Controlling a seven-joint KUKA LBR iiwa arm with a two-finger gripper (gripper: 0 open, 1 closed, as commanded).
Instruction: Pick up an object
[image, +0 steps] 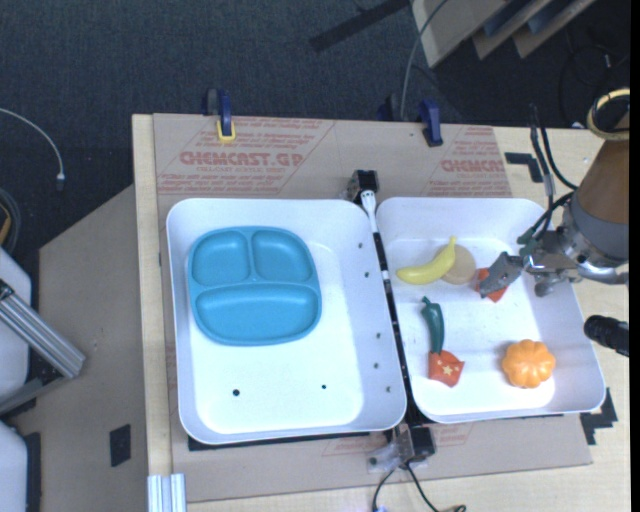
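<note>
Bench: we see two shallow white plastic bins side by side on a brown board; the left bin (200, 400) holds a blue three-compartment plastic plate (255, 285), the right bin (570, 395) holds the loose items.

Candidate objects: a yellow toy banana (428, 266) lies in the upper left of the right bin, touching a pale tan disc (462, 265) just to its right; a green toy chilli pepper (433, 322) sits below them, a small red toy strawberry-like piece (446, 368) just under it, and an orange toy pumpkin (528, 363) at the lower right.

Gripper: the grey two-finger gripper (520, 275) hangs over the upper right of the right bin; its two fingers look spread apart, and we judge nothing is held between them.

Near the tip: a small red-orange bit (492, 285) shows at the left finger; we cannot tell whether it is a separate object or part of the finger.

Step in hand: we judge this the approach, with no grasp made yet.

Next move: it calls for settling over one object, descending so the fingers straddle it, then closing; the tan disc and banana are nearest.

Hard to make out: the arm is cut off at the right edge of the frame, and the gripper's height above the bin floor is unclear to us.
</note>
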